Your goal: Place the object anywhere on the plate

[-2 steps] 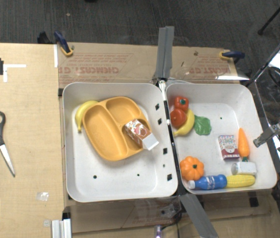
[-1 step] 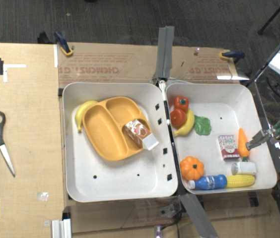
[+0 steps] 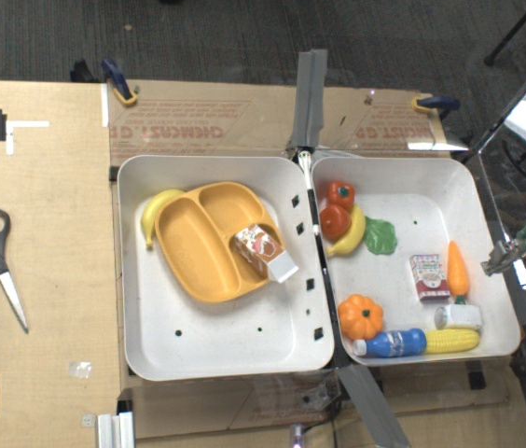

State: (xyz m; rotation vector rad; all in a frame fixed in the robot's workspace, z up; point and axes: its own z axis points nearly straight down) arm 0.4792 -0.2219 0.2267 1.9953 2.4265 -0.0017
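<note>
Gripper (image 3: 515, 253) sits at 3 o'clock past the rim of the right bin (image 3: 412, 180); it is small and cluttered there, so I cannot tell if it is wide or narrow, and nothing is seen in it. The nearest risk is the right bin's front row: corn (image 3: 451, 341), blue bottle (image 3: 395, 344) and pumpkin (image 3: 361, 316) lie close together, the first two touching. A grab there would likely bump or drag a neighbour. The juice box (image 3: 428, 277) and carrot (image 3: 457, 269) are just as tight. The small carton (image 3: 261, 248) lies on the yellow plate (image 3: 198, 250) in the left bin (image 3: 226, 367), in the plate's 3 o'clock compartment. Its white end hangs over the rim toward 4 o'clock. Judged from this, the placement looks made but marginal, and a knock or a tilted rest could slide the carton off into the bin. A banana (image 3: 154, 215) hugs the plate's 9 o'clock edge, touching or nearly so; a plate nudge would shift it. Surface: smooth white bin floors with small holes, probably slippery. Both bins sit on a pale wood bench (image 3: 30, 362), with scissors (image 3: 0, 259) at 9 o'clock. Farther back there is a cardboard sheet (image 3: 207, 124) held by blue clamps (image 3: 118, 80), a grey post (image 3: 310, 96) at 12 o'clock, then dark carpet floor (image 3: 244, 7).
</note>
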